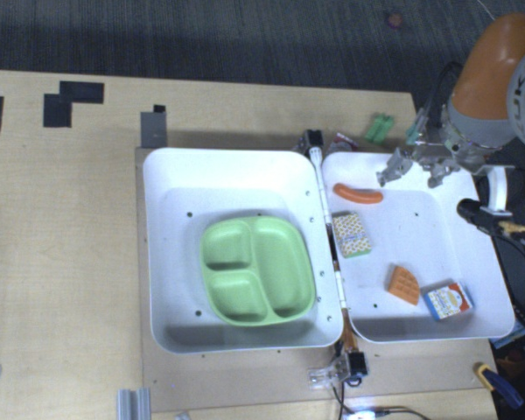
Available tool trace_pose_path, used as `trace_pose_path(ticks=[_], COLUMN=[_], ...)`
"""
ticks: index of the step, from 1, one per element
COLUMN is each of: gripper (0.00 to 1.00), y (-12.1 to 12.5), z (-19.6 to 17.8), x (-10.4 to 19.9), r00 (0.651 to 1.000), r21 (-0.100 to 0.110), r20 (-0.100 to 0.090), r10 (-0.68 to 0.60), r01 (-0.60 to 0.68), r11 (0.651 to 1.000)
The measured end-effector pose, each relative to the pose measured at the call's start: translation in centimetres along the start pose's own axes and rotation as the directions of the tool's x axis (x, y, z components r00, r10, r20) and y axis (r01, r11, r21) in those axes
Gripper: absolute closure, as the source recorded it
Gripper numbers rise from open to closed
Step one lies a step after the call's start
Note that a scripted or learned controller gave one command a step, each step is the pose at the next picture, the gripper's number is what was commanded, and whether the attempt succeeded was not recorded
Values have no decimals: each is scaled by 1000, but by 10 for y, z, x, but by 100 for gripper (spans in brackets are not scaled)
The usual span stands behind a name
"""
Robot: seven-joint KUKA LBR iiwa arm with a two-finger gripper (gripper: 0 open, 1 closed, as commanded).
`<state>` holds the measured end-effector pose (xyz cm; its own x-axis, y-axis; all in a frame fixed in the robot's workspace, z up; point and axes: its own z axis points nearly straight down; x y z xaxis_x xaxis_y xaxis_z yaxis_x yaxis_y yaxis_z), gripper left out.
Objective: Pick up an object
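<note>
Jaws [416, 166] spread and gripping nothing, hanging over the far edge of the right bin [472, 234] on my feed.

I am seeing the grey arm with its orange band [494, 64] reaching in from the right, with the orange sausage [358, 194] lying just below and left of the fingertips, apart from them. A patterned packet [351, 234] is sitting near the bin's left wall, an orange waffle piece [403, 284] and a small blue-and-white carton [446, 300] are lying side by side toward the near edge. The left bin [171, 234] is holding a green divided tray [256, 268] on the table [61, 261].
</note>
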<state>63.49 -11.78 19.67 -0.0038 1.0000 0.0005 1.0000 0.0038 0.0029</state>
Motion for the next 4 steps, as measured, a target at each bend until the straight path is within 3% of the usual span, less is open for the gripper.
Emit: trace_pose_path(ticks=[1, 2, 3, 4], gripper=[0, 0, 100, 0], y=[-50, -77, -76, -75], z=[99, 106, 95, 93], x=[10, 31, 34, 32], r00=[1000, 1000, 1000, 1000], r21=[-8, -18, -20, -23], r20=[2, 5, 0, 3], r10=[1, 4, 1, 3], r01=[-1, -4, -1, -3], r11=[1000, 1000, 1000, 1000])
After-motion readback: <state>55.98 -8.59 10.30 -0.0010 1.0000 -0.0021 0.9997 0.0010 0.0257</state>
